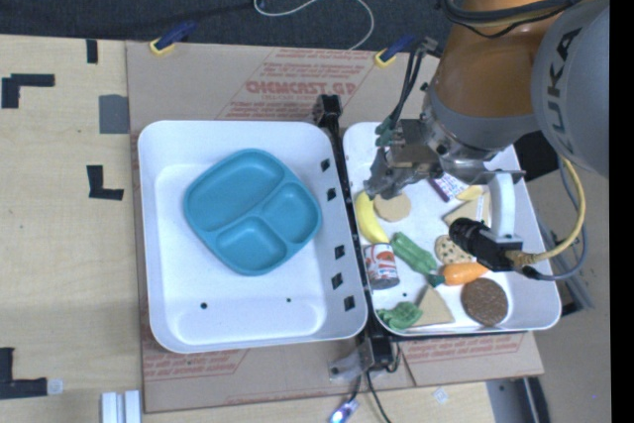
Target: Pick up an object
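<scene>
My gripper [388, 179] hangs over the left part of the right bin [535, 317], low above a yellow banana [369, 219] and a tan round biscuit [395, 208]. Nothing shows between its fingers. In front of it lie a green pickle [414, 253], a small red and white can [382, 265], an orange carrot [464, 273], a brown round cookie [485, 301], a pale wedge [434, 308] and a green leafy piece [401, 316]. The arm's body covers the far half of this bin.
The left bin [163, 154] holds a blue divided plate [253, 210]. A black divider [342, 203] runs between the two bins. A purple and white packet [449, 186] and a dotted cracker [451, 251] lie right of the gripper.
</scene>
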You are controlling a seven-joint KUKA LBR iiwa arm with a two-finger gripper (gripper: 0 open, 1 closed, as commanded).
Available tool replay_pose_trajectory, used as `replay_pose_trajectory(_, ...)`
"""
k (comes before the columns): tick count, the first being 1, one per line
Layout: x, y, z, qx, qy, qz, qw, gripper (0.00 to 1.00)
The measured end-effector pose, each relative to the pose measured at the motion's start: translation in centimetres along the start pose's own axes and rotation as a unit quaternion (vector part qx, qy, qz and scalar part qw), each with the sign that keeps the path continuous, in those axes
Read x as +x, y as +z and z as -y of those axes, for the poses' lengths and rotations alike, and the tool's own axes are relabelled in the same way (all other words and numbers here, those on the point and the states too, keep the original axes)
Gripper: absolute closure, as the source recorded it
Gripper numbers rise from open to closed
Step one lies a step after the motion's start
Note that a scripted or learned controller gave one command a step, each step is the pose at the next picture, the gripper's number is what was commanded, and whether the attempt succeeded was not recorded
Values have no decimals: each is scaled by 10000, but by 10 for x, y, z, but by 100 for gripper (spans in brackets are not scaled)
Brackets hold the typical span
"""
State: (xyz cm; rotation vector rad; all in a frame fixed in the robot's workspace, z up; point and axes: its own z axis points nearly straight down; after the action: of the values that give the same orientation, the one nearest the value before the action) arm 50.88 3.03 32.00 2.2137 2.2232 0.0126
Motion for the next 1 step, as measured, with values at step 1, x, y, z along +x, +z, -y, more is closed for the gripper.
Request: replay_pose_trajectory(1,-40,-44,13,26,28,18,10000,100)
